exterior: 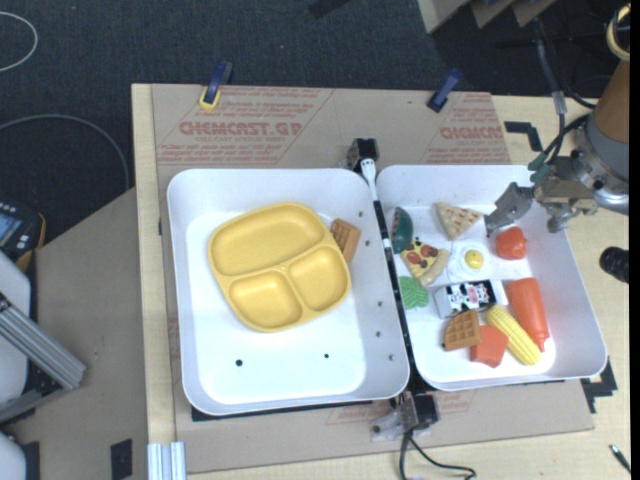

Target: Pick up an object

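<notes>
Claw (531, 211) tips blurred above tomato (511, 243)

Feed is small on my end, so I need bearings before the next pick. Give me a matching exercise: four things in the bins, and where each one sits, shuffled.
Things:
1. yellow tray
2. corn
3. tomato
4. fried egg

Places:
A. right bin, just below the claw
B. left bin
C. right bin, near its front edge, beside the carrot
D. right bin, middle, just left of the tomato

Pairs: 1-B, 2-C, 3-A, 4-D
</notes>
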Robot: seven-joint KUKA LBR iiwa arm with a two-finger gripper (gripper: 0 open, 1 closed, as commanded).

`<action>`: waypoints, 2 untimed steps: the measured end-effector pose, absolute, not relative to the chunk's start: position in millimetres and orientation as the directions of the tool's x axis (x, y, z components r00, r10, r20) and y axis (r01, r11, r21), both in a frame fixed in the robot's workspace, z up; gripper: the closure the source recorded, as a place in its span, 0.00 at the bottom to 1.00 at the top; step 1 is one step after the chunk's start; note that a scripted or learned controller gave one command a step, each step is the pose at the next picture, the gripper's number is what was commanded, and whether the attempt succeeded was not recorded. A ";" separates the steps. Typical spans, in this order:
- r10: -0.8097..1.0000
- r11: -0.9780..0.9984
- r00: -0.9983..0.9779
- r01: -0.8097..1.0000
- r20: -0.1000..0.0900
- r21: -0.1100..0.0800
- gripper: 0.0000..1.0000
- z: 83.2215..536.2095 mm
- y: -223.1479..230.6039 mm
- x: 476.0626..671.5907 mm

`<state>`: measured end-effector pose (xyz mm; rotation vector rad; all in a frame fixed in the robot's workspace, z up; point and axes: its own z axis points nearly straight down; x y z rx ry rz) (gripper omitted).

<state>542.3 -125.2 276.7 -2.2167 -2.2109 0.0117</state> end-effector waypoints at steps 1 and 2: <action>1.000 0.000 0.000 1.000 0.000 -0.001 0.00 282.6 -125.1 544.2; 1.000 0.000 0.000 1.000 0.002 -0.006 0.00 220.8 -121.1 540.4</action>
